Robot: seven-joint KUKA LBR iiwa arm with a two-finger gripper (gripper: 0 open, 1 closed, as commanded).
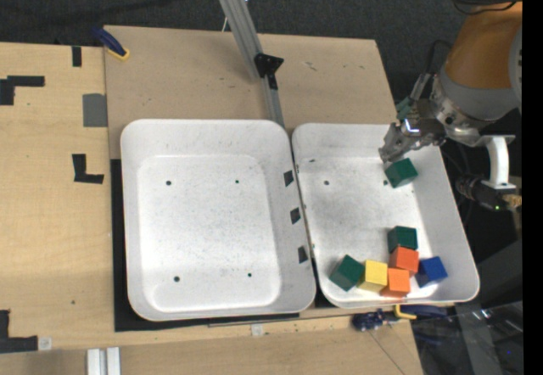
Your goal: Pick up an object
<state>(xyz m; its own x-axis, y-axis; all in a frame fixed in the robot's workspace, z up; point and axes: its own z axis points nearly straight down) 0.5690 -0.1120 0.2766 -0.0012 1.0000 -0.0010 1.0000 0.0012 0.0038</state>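
Note:
My gripper (395,149) hangs over the upper right part of the right bin (339,195). A dark green block (400,171) sits tilted right beneath its tip, touching or nearly touching it. A cluster of blocks lies at the near right corner of that bin: a dark green one (403,237), an orange one (405,260), a blue one (432,270), a yellow one (376,273), a second orange one (398,281) and a green one (346,272).
The left bin (212,221) adjoins the right bin along a raised divider. A metal pole (242,17) slants down to the bins' back edge. The arm's orange band (484,51) is at the upper right.

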